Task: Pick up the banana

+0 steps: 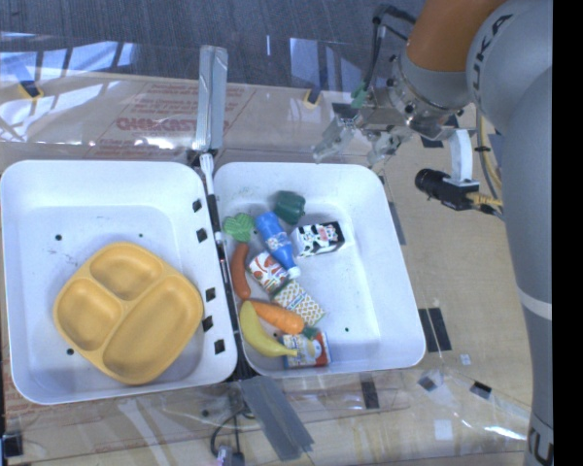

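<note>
Yellow and curved, the one banana [259, 333] lies at the lower left of the right bin [369, 260], touching a carrot [277, 316] and a carton [311, 350]; it looks light, smooth and slightly soft, best pinched across its bare middle. The end effector [358, 144] hangs over that bin's upper rim, released, grasping nothing. I count two bins, one yellow tray [126, 311] in the left bin [29, 260], and two carrots
</note>
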You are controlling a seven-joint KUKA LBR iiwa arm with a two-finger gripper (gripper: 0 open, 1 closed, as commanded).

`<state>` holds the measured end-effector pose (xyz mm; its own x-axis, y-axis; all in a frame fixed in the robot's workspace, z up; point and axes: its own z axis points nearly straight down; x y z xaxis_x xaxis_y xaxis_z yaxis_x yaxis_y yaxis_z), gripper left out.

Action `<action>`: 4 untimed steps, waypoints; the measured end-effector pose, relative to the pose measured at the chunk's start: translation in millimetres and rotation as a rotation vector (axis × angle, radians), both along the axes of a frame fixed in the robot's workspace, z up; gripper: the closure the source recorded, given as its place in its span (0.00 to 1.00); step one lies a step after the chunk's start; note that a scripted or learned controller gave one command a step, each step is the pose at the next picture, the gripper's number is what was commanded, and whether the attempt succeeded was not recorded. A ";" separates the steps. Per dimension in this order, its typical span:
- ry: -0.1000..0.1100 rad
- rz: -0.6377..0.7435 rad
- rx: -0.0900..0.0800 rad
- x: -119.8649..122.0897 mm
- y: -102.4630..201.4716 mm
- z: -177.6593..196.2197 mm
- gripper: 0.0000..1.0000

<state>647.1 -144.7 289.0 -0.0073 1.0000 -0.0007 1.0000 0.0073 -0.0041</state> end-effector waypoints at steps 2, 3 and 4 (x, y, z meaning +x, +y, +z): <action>-0.001 0.483 0.003 -144.7 26.6 -198.2 0.00; -0.019 0.801 -0.009 -165.0 45.5 -193.6 0.00; -0.045 0.802 -0.027 -155.6 42.7 -175.2 1.00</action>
